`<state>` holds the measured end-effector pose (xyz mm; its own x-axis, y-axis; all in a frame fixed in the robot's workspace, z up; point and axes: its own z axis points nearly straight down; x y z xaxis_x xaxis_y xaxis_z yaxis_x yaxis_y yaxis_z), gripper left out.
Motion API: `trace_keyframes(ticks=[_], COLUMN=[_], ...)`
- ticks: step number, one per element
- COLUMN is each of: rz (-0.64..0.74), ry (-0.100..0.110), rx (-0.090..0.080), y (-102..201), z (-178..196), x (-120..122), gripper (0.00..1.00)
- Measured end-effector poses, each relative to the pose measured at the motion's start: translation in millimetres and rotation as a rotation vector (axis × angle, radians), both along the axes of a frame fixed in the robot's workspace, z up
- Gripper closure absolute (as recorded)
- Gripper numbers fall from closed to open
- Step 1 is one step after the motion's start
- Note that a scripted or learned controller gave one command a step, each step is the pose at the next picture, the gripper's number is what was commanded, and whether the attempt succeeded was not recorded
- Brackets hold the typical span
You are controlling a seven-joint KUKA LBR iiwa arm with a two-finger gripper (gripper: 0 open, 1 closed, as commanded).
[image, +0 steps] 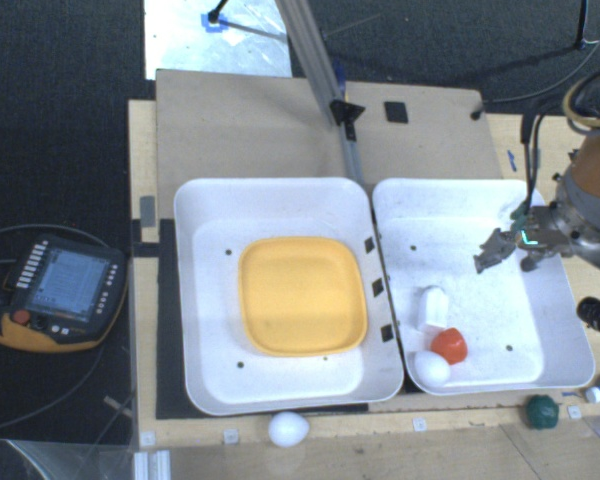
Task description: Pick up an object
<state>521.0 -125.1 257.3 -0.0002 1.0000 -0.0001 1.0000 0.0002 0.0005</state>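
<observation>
Camera view looks down on two white bins, and the right bin (500, 208) serves as the landmark. Near its front edge lies a small red object (449, 345), rounded and glossy, with a white ball (431, 369) touching it on the front-left side, close to the bin's front-left corner. Just behind the red object rests a pale white block (433, 305), hard to separate from the white floor; its exact shape cannot be made out. The gripper (512, 252) hangs over the right part of this bin, well apart from the red object, its two dark fingers spread with a visible gap and nothing between them. The arm (592, 203) behind it is cut off by the frame edge. To the left of the right bin, the left bin (205, 268) holds a yellow square plate (302, 294). In front of the right bin, on the bench, sit a white egg-shaped object (288, 429) and a dark green ball (541, 411).
</observation>
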Motion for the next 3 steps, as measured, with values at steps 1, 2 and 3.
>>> trace_keyframes(ticks=[1, 2, 3], rz=[0.0, 0.0, 0.0], ry=[0.0, 0.005, 0.004], rx=[0.0, 0.001, 0.001], y=[0, 3, 9], z=[0, -61, -105], x=[0, -5, -4], gripper=[0.0, 0.0, 0.0])
